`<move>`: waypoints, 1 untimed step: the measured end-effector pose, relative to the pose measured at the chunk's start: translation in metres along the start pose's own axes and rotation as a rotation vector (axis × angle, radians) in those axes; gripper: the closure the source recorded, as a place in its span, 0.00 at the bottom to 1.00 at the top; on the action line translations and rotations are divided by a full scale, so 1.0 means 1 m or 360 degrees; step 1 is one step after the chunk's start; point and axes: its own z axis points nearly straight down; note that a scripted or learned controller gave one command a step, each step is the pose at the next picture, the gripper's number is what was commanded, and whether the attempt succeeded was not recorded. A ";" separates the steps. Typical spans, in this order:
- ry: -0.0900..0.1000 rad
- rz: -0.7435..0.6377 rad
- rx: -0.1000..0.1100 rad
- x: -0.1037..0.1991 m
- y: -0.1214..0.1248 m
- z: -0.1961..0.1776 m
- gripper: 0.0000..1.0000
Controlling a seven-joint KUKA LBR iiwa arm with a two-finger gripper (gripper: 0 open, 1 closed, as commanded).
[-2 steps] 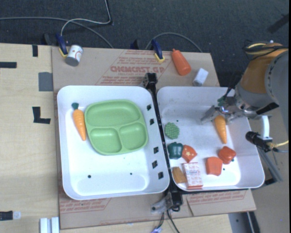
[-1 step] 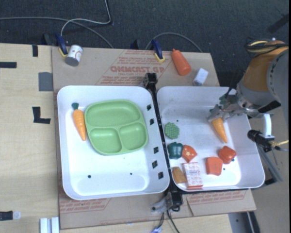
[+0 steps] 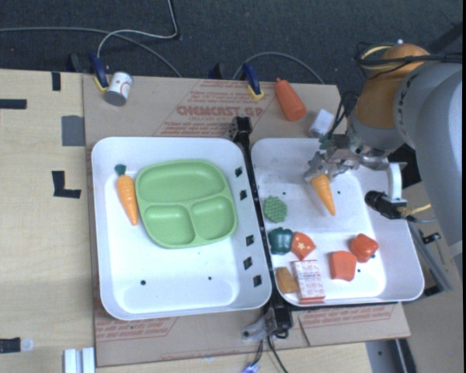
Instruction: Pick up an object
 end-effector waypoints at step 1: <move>-0.0001 -0.0001 -0.0001 0.050 -0.015 -0.059 1.00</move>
